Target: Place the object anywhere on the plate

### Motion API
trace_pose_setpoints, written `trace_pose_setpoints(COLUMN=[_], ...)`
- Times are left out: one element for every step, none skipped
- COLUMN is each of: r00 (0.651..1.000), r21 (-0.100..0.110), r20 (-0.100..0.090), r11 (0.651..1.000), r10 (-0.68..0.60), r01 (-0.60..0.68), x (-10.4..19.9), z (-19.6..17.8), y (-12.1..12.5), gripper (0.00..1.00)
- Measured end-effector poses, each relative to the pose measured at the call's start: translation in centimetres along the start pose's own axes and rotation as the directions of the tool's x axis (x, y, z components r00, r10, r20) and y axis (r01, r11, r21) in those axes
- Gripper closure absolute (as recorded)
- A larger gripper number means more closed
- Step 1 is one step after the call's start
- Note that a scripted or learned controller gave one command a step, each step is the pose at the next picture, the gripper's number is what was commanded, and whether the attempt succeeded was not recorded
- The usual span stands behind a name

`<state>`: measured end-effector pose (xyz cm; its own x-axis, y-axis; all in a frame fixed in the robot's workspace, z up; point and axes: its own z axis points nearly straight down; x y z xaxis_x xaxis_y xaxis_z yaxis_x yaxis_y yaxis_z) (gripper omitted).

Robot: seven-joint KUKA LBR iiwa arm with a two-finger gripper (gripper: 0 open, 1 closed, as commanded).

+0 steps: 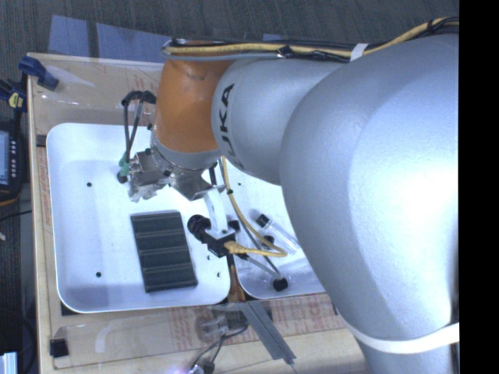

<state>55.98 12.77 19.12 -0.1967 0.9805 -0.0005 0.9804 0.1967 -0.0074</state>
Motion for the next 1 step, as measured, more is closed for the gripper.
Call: trace_pose_setpoints(r00=[0.975], r21=[-0.013], r20=[-0.006], r11=[0.975], r10=[0.222], r01=[-0.222], x=[-1.01], z=[8.49], y=[8.25], gripper=[1.00])
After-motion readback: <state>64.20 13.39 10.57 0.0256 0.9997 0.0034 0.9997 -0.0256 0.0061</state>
